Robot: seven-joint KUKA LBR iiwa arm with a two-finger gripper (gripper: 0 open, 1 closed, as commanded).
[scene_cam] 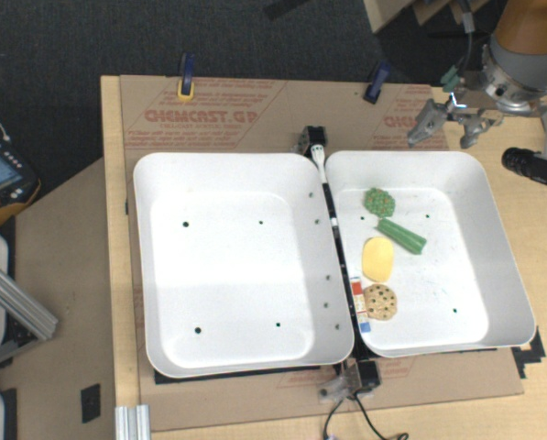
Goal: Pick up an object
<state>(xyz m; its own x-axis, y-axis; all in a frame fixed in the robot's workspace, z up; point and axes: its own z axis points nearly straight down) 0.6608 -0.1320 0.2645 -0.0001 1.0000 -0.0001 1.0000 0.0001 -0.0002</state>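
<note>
The right bin [493, 246] holds several small items along its left half: a green broccoli-like piece [379, 201], a green stick-shaped piece [402, 236], a yellow oval [377, 258], a round cookie [380, 301] and a small red, white and blue card [358, 300] at the bin's left wall. My gripper [449, 126] hangs above the cardboard just beyond the right bin's far rim, fingers spread open with nothing between them. It is well apart from all the items.
The left bin [163, 246] lies beside the right one on a cardboard sheet [255, 117]. Two clamps [186, 88] pin the cardboard's far edge. A black divider strip [333, 232] runs between the bins.
</note>
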